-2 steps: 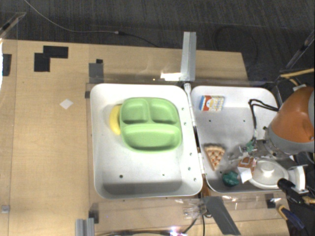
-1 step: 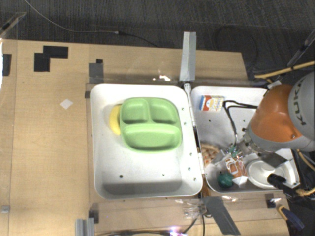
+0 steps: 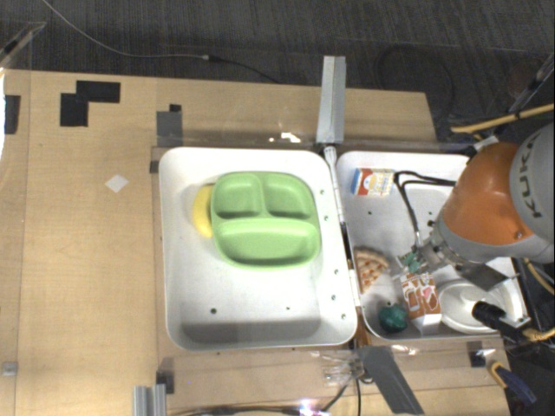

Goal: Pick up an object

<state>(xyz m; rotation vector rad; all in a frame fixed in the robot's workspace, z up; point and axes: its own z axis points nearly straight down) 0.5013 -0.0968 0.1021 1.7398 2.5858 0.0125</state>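
My gripper [image 3: 414,263] reaches into the right bin [image 3: 395,219], just below the orange band of the arm [image 3: 486,202]. It hovers over a red and white carton [image 3: 421,299] near the bin's front. A dark green ball [image 3: 393,318] lies left of the carton at the front edge. A tan patterned item [image 3: 371,269] rests by the bin's left wall, left of the gripper. A small red, white and blue packet [image 3: 372,181] sits at the back left corner. A white round dish [image 3: 464,308] lies at the front right, partly under the arm.
The left bin [image 3: 186,302] holds a green divided tray [image 3: 264,216] with a yellow object [image 3: 201,211] tucked against its left side. A metal divider post [image 3: 330,102] stands behind the gap between the bins. A black cable [image 3: 414,185] runs over the right bin.
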